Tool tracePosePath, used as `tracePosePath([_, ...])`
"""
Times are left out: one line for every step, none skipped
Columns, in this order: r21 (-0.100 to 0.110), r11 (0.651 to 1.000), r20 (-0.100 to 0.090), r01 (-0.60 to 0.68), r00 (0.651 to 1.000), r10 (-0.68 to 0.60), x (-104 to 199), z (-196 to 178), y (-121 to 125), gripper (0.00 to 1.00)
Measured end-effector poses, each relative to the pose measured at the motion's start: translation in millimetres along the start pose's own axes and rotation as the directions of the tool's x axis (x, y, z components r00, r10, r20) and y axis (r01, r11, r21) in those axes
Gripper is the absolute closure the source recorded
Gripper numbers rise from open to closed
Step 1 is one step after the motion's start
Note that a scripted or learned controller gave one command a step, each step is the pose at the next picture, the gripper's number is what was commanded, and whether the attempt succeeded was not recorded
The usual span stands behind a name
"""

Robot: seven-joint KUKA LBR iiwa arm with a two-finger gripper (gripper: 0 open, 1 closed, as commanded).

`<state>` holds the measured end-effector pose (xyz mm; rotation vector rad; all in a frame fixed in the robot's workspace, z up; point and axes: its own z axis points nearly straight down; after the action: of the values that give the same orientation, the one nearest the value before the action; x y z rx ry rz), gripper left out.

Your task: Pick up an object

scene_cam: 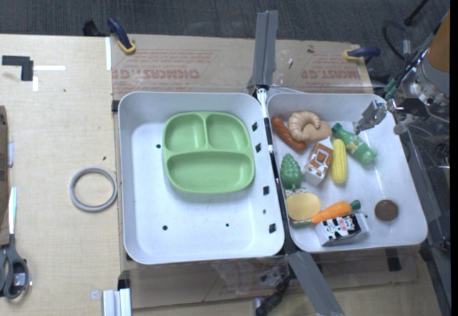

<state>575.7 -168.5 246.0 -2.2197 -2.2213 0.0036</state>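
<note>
The green bottle (356, 146) lies on its side near the upper right corner of the right bin (409, 186), and the gripper (372, 114) hangs just beside its cap end, up and to the right of it. I judge it the likeliest pick. It looks like a light, hard plastic toy, smooth and rounded, so it may roll or slip; a grip across the middle of its body seems safest. I cannot tell whether the gripper is open or closed from here.

Touching the bottle on its left is a yellow corn cob (338, 161), which could crowd a finger on that side. Farther left of the bottle sit a small carton (319, 163), a croissant (308, 124) and a sausage (287, 134). Below the bottle are a carrot (333, 211) and a brown ball (386, 210), well apart from it. Far left of the bottle, the other bin (136, 186) holds a green divided plate (208, 152).
</note>
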Motion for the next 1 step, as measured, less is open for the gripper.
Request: tracePosePath([-0.002,0.941,0.0,0.339,0.941,-0.339,-14.9,154.7,-6.8,0.0])
